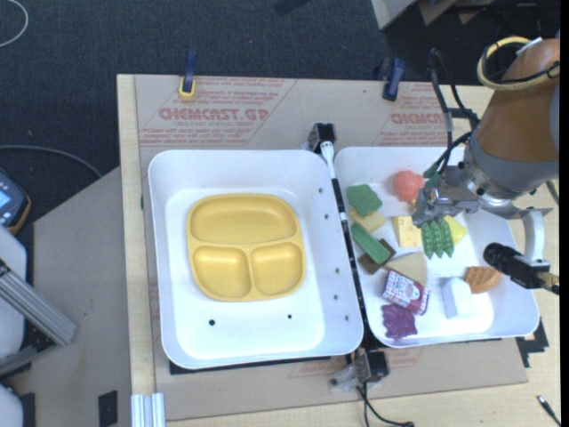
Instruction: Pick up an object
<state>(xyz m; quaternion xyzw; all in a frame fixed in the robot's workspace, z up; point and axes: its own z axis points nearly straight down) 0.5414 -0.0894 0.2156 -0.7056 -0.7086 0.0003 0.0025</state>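
- The grey arm (520, 123) with its orange band reaches in from the right over the right bin (511, 323).
- The hand (436, 210) hangs low over the middle of that bin, right above a green ridged object (437, 238); whether its fingers are apart or closed on anything cannot be told from here.
- The green ridged object lies just beside a yellow block (407, 230), and a yellow piece (457, 230) peeks out at its right.
- Near them in the right bin: a pink-red ball (407, 184), a green block (364, 199), a second green block (372, 244), a tan wedge (409, 266), a small printed packet (404, 290), a purple bunch (399, 321), a white piece (452, 297) and an orange piece (483, 279).
- The left bin (169, 238) holds a yellow divided tray (244, 243), lying flat.
- Both bins sit side by side on the brown worktop (267, 105).
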